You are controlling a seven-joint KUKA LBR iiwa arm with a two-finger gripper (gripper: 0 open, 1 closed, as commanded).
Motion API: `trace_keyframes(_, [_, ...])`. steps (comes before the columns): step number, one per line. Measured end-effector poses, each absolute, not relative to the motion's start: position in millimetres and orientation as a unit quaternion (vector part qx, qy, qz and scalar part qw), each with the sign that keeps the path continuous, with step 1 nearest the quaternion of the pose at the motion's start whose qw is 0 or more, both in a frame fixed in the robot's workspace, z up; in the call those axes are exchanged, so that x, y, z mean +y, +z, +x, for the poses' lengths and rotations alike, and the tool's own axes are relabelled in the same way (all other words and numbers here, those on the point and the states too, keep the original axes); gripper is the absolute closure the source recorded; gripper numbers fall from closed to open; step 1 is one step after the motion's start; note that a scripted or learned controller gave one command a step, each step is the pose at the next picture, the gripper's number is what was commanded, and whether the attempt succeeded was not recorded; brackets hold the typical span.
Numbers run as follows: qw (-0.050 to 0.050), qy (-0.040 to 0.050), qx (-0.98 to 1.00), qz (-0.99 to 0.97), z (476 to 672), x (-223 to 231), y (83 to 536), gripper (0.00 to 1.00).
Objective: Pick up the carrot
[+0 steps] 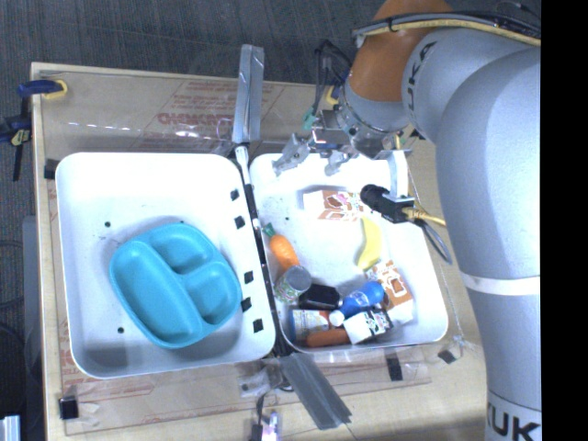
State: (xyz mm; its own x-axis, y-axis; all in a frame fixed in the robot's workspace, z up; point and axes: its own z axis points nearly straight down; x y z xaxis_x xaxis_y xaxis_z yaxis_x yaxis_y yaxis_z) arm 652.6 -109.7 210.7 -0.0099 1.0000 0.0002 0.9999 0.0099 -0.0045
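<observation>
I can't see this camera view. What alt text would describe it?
A grey robot arm reaches from the right, its gripper above the far edge of the right bin, apart from the carrot lying by that bin's left wall. A banana and packages lie nearby; the left bin holds a blue tray.

robotics lab: kuka arm (478,154) over a clamped wooden bench (138,99), two white bins (73,246) side by side, dark carpet beyond.
</observation>
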Motion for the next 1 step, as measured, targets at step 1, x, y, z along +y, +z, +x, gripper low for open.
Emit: trace_keyframes(1, [0.002,0.0021,-0.65,-0.76,600.4,-127.6,105.8,0.0])
